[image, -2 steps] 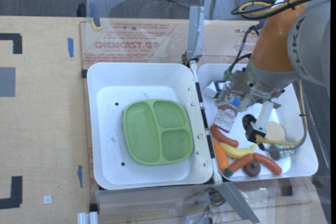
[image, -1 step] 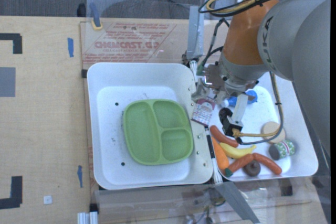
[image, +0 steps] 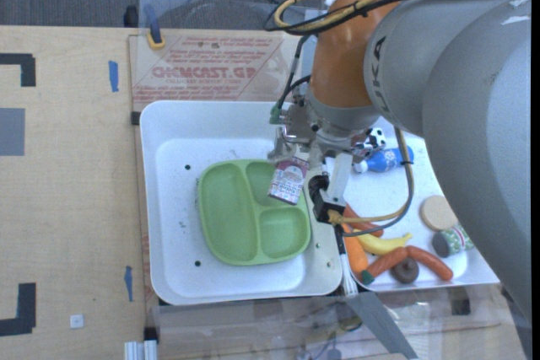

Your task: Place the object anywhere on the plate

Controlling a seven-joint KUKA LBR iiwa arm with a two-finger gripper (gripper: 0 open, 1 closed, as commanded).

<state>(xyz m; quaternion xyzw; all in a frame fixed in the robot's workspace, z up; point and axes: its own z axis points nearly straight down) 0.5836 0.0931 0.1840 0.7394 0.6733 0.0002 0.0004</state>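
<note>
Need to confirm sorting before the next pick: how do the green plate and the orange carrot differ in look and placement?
The green plate is broad, flat and divided into compartments; the orange carrot is slim and tapered. The plate lies in the left bin, the carrot in the right bin among other toy foods. The plate lies partly under the hand; the carrot sits away from it. Both rest on the white bin floors.

Green divided plate [image: 251, 219] and a small packet [image: 287, 181]
The plate lies flat in the left bin; the maroon-and-white packet sits tilted over its right edge
</note>
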